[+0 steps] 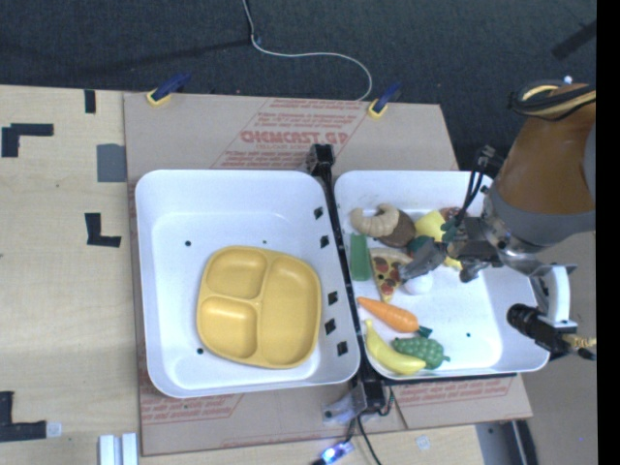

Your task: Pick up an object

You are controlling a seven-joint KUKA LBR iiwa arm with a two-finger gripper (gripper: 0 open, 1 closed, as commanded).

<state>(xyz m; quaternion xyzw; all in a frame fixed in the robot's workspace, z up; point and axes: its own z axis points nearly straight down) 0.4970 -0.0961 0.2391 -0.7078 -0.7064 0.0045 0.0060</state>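
The grey arm's gripper (433, 256) hangs low in the right white bin (484, 342), among small toy foods beside a slice of pizza (387, 274); whether it grips anything cannot be told. An orange carrot (387, 312) lies nearby.

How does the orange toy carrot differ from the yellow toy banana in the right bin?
The orange toy carrot is straight and tapered; the yellow toy banana is curved. The carrot lies nearer the bin's middle, the banana nearer its front wall, against a green toy. Both lie flat, untouched.
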